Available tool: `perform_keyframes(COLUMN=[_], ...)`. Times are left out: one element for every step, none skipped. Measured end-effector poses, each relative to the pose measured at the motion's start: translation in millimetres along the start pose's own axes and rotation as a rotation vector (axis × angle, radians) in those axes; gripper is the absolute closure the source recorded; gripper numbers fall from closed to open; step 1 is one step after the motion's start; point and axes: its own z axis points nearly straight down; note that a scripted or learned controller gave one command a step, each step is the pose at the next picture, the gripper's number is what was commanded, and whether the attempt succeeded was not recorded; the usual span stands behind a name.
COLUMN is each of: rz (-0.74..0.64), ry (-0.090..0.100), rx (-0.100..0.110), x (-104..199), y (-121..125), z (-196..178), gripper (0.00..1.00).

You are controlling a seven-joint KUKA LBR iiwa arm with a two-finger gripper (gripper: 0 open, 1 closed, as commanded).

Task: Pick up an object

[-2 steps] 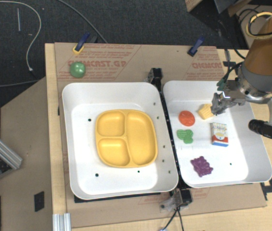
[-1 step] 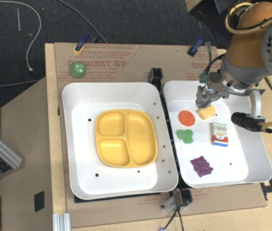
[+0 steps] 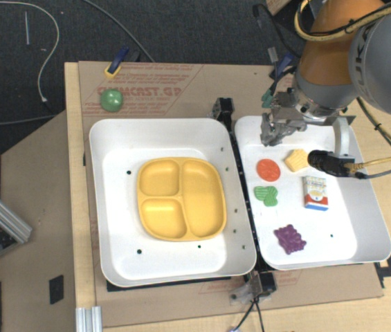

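Cardboard-covered surface (image 3: 84, 206) with two white bins, gripper (image 3: 273, 133) low over the right bin's (image 3: 361, 234) far left corner
Whether its fingers are spread or closed cannot be told, and nothing shows between them; just beside it lie a red disc (image 3: 268, 169) and yellow cracker (image 3: 295, 160), then a green piece (image 3: 266, 195), small carton (image 3: 315, 192) and purple grapes (image 3: 290, 238), while the left bin (image 3: 112, 151) holds a yellow divided plate (image 3: 180, 198)

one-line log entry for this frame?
end effector over right bin's far-left corner | nothing seen held | nearest: orange disc, yellow cracker
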Motion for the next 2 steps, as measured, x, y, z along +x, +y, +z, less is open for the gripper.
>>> perform_keyframes(rz=[0.001,0.001], ry=[-0.001,-0.001], rx=[0.001,0.001], x=[47.3,94.6], y=[14.4,24.2], z=[8.9,14.0], gripper=[1.0,1.0])
